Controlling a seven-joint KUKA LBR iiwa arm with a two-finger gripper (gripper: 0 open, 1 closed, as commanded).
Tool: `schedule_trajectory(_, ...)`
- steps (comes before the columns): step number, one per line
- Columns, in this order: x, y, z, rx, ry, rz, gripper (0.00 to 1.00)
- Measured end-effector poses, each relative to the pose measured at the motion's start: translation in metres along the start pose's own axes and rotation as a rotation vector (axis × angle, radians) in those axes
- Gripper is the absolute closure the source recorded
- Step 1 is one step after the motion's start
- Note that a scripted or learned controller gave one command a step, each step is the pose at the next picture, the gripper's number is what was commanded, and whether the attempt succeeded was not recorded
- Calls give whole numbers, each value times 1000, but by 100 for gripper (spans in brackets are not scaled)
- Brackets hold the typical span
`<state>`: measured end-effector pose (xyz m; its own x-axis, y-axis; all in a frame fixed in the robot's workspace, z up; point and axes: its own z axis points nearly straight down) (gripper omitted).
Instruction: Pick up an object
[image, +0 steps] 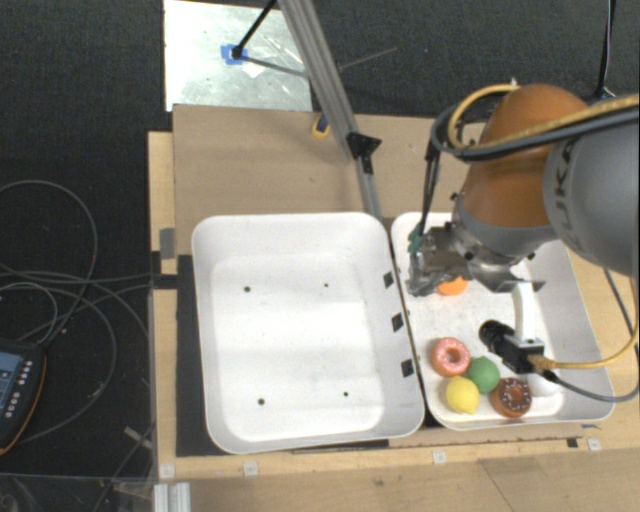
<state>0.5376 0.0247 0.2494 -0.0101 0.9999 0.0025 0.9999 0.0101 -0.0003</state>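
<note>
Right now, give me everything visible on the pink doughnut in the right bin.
The pink doughnut is a small ring with pink icing, a tan rim and a dark centre hole, and looks like a toy. It lies flat on the floor of the right bin, toward the near end, close to the wall shared with the left bin. A yellow lemon sits just in front of it and a green ball beside it; both look to be touching it or nearly so. The claw is further back, apart from it.

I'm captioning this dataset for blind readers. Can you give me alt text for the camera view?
The gripper reaches down into the right bin beside an orange object. Near that bin's front lie a pink donut, a green ball, a yellow lemon and a chocolate donut; the left bin sits alongside.
</note>
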Motion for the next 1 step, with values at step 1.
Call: schedule_trajectory(1, 50, 1, 15, 1, -1, 0, 100)
